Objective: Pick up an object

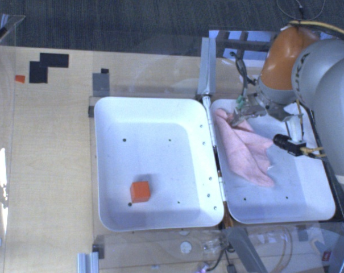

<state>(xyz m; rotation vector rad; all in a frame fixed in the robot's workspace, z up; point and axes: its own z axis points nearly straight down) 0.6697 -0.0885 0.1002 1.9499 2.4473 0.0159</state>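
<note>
At the far left corner of the right bin [308, 212], the gripper [244, 110] presses down onto the upper end of a pink cloth [245, 149]; whether its fingers are parted or clenched on the fabric cannot be told, since the wrist housing and cabling crowd that spot. The cloth lies crumpled along the left side of this bin, its far end bunched up right under the gripper and its near end trailing toward the middle of the bin floor, which suggests the program has aimed at the highest fold, where fabric is easiest to pinch. The arm [325, 78], grey with an orange band [285, 56] above the wrist, leans in from the right and covers the far right part of the bin. In the left bin [160, 110], well apart from the gripper, a small orange block [140, 191] sits alone near the near left corner, untouched. Both bins rest side by side on a pale wooden worktop [46, 169], touching along their shared edge. The cloth looks like the likely target; a lift has not yet begun, since it lies flat on the bin floor.
</note>
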